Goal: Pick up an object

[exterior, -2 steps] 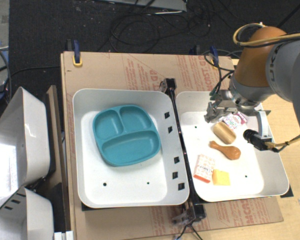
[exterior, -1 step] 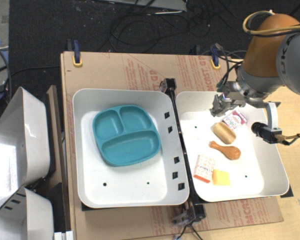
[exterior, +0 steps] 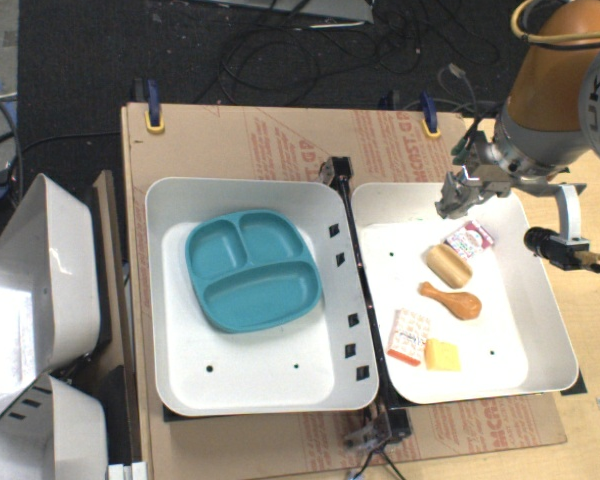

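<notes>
Arm: the grey KUKA with the orange band comes in from the upper right, wrist angled down toward the far part of the right bin.

Gripper [exterior: 453, 205]: hanging over the far edge of the right bin [exterior: 550, 348], a bit left of the bin's middle. Honestly can't tell if the fingers are open or closed, it's just a dark lump from this angle. Nothing visible between them.

Right bin contents: five things, all loose on the bin floor.

Pink-and-white packet [exterior: 469, 239]: closest item to the gripper, sitting just near and right of it, apart from it.

Bread roll [exterior: 448, 265]: tan, lying right against the near side of that packet.

Drumstick [exterior: 452, 301]: orange-brown toy chicken leg, near the middle of the bin, just nearer than the roll.

White card with red print [exterior: 409, 337]: toward the near left of the bin.

Yellow block [exterior: 442, 355]: looks like cheese, touching the card's right side.

Left bin [exterior: 180, 368]: holds a teal divided plate [exterior: 252, 269], three compartments, sitting slightly toward the far side.

Bench [exterior: 280, 138]: brown board under both bins, clamped at the far edge.
</notes>
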Robot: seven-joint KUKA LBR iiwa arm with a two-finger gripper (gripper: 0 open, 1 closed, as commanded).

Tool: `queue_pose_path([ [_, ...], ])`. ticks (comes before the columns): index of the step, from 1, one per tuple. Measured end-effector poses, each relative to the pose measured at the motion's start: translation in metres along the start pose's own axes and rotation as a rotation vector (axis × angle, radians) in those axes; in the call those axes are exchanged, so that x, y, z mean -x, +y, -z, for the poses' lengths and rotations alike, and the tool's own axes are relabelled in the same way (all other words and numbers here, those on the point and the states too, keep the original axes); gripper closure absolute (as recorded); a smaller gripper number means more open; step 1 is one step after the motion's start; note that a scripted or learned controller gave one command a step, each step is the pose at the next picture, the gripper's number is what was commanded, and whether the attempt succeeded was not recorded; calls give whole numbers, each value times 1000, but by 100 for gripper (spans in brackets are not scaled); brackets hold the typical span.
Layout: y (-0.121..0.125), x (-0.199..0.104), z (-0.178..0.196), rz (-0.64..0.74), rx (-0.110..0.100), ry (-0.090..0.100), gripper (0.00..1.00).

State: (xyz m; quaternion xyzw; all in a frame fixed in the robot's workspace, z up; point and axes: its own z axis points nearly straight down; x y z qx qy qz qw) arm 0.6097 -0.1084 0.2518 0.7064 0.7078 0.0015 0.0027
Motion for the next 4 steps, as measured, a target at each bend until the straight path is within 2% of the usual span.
queue_pose_path([
  [2, -41, -111, -2, 7, -9, 4, 100],
  [3, -61, -159, 2, 6, -8, 3, 100],
  [4, -74, -201, -13, 5, -9, 2, 100],
])
